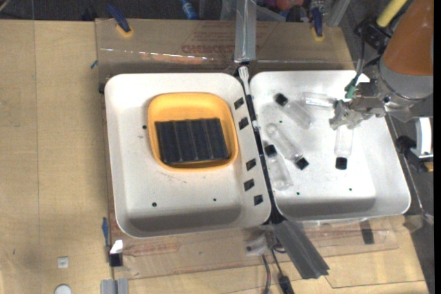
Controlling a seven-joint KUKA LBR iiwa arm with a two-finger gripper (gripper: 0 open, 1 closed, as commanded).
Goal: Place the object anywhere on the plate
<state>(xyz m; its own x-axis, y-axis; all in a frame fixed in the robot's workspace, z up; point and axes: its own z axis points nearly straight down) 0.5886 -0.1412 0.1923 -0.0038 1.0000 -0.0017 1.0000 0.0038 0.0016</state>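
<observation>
Clear vials (342, 146): about four.

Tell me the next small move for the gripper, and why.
Probably lower straight down onto the clear bottle just beneath the gripper in the right bin. Nothing shows between the fingers yet, and the orange plate in the left bin bears only a black ridged block.

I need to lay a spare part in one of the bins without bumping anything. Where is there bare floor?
Left bin: the strip in front of the yellow plate, and the left margin beside it. Right bin: the front right corner, past the vial. Crowded: the right bin's left and centre, with clear vials, and under the gripper.
</observation>
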